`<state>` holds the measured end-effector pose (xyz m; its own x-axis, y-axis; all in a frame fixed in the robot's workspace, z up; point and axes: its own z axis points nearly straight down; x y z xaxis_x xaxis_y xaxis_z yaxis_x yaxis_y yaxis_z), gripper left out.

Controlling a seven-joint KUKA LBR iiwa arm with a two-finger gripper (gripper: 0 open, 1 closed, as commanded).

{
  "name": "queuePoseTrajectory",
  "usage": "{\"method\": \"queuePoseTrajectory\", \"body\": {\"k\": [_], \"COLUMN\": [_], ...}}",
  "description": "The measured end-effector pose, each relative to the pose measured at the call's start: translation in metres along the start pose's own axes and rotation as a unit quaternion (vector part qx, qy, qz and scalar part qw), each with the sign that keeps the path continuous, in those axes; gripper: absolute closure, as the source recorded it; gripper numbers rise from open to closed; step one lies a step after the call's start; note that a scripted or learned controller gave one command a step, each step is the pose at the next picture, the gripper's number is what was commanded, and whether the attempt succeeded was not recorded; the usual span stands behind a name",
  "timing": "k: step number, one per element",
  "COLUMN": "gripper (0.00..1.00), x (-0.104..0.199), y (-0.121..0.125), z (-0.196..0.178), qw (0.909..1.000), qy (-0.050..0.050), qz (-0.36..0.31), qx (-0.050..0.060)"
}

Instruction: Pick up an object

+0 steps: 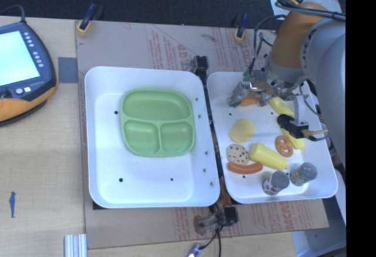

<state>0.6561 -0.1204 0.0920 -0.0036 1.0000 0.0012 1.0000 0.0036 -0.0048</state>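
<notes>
The gripper [245, 94] sits low over the back of the right bin [226, 132], near that bin's far left corner. Whether it is spread or closed cannot be told from this view.

An orange piece [249, 98] lies touching or just under the gripper; too much is hidden to give its long axis.

A yellow banana [281, 106] lies just beside the gripper, toward the bin's right edge, its long axis slanting from back-left to front-right.

A pale yellow round piece [242, 130] lies nearer the bin's middle, apart from the gripper.

Along the front edge: a speckled cookie [237, 152], a red sausage [244, 168] and a corn cob [268, 156], long axis running left-back to right-front. A pretzel [284, 145] and two small cans [289, 177] are near the front right corner.

The left bin [100, 132] holds a green divided plate [157, 122] at its middle, well apart from the gripper.
</notes>
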Motion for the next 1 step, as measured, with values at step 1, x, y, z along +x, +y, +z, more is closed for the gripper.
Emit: {"method": "queuePoseTrajectory", "body": {"k": [1], "gripper": [0.00], "x": [0.0221], "y": [-0.0796], "z": [0.0010], "qw": [1.0000], "qy": [-0.001], "qz": [0.000], "qx": [0.000]}}
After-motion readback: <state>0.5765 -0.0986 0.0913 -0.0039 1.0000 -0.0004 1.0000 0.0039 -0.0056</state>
